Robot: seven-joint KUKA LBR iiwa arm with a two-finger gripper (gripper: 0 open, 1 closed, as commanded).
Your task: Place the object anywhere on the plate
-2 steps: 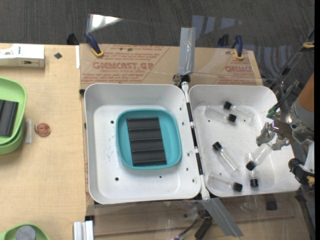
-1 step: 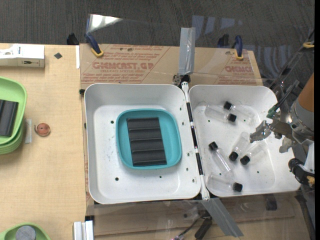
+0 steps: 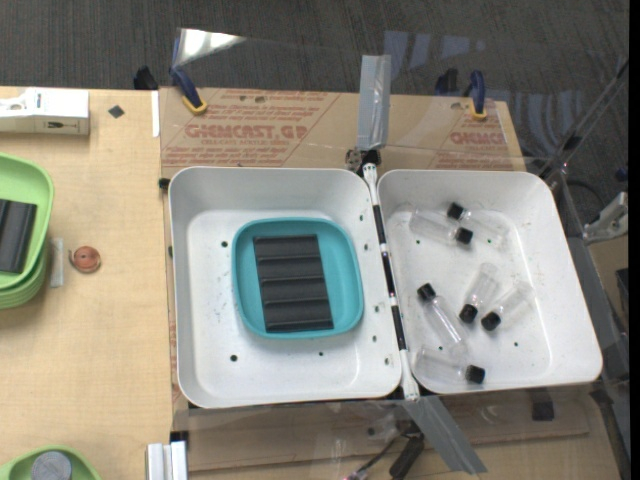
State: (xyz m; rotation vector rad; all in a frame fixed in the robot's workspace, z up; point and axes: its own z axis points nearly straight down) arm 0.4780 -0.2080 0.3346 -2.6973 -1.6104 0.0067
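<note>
A teal square plate (image 3: 345, 268) lies in the left white bin (image 3: 200, 298), and a black ribbed rack (image 3: 292, 281) rests on its middle. In the right white bin (image 3: 545, 218) several clear plastic vials with black caps are scattered: two near the back (image 3: 440, 228), a few around the middle (image 3: 485, 293), and one by the front wall (image 3: 450, 366). All the vials lie on their sides.
The bins sit on brown cardboard (image 3: 260, 123) held by clamps (image 3: 188, 93). On the wooden bench to the left are a green tray (image 3: 25, 183) with a dark block, a small orange disc (image 3: 85, 259) and a white box (image 3: 45, 113).
</note>
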